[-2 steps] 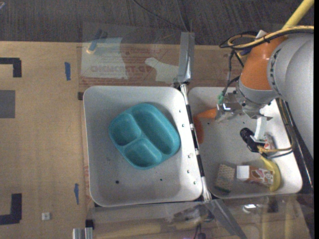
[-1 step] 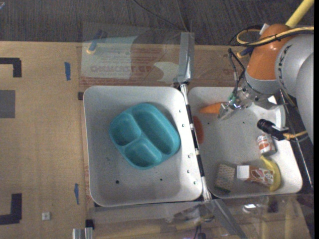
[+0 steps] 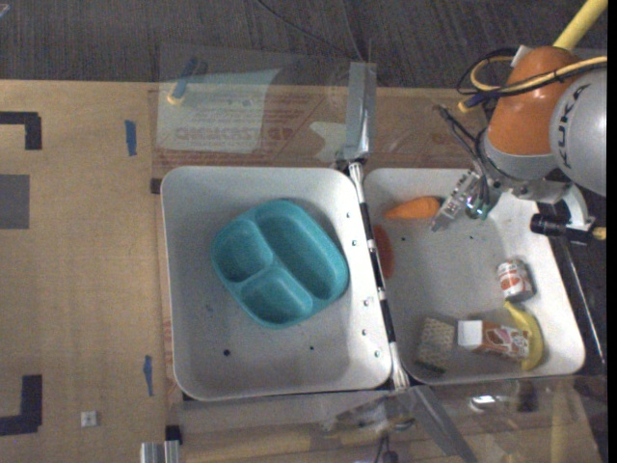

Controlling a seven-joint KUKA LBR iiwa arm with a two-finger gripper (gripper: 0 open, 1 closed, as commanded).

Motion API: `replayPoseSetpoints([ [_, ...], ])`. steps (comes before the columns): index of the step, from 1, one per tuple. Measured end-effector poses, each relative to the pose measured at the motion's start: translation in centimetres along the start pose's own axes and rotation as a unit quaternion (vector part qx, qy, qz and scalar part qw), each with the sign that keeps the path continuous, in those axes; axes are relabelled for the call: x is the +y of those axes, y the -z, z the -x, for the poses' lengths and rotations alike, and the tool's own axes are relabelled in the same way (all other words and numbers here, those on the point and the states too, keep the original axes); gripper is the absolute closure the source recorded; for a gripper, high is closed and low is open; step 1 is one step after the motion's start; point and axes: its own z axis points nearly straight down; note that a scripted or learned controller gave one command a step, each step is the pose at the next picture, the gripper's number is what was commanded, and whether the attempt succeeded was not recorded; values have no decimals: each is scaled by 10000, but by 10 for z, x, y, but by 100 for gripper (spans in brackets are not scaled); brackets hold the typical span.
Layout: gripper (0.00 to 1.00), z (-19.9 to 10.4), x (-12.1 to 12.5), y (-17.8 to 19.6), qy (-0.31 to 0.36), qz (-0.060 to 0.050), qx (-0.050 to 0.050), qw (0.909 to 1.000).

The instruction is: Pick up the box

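Observation:
The box (image 3: pixel 499 339) is a small carton with reddish print and a white end, lying flat near the front of the right bin (image 3: pixel 453 278). It touches the yellow banana (image 3: pixel 526 334) on its right. My gripper (image 3: pixel 463 204) hangs over the back of the right bin, just right of an orange carrot-like piece (image 3: pixel 415 208). It is well away from the box and nothing shows in its grasp. The grey arm with its orange band (image 3: pixel 525 99) reaches in from the upper right.
A small red and white can (image 3: pixel 514 279) lies by the right wall, above the banana. A tan sponge-like block (image 3: pixel 436 340) sits left of the box. A red item (image 3: pixel 384 249) rests against the divider. The left bin (image 3: pixel 193 336) holds a teal divided plate (image 3: pixel 280 260).

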Motion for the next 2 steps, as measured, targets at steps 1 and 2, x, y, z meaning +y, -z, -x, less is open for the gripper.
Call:
replayPoseSetpoints([
  [1,100,-42,33,1,1882,47,-74,9821],
  [2,100,-43,41,1,3808,38,-103,9246],
])
